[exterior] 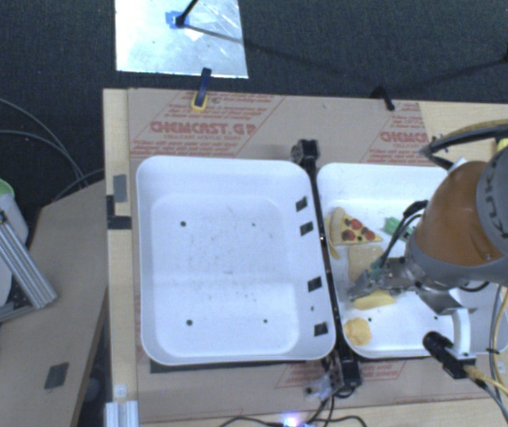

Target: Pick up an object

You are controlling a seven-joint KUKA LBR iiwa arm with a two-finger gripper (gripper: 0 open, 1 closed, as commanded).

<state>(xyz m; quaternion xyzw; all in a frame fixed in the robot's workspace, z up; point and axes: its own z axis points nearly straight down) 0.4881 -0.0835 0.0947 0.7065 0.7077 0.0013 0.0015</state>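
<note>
From the camera view we saw a tabletop covered in printed brown cardboard, on dark carpet, with a shiny metal sheet beyond it. The left bin held only specks. The right bin held a pizza slice near its left wall, a tan wedge just below, a yellow banana-like piece and a round yellow piece. The tool hung just above the banana-like piece; we could not tell its grip. The arm hid the bin's right half.
</note>
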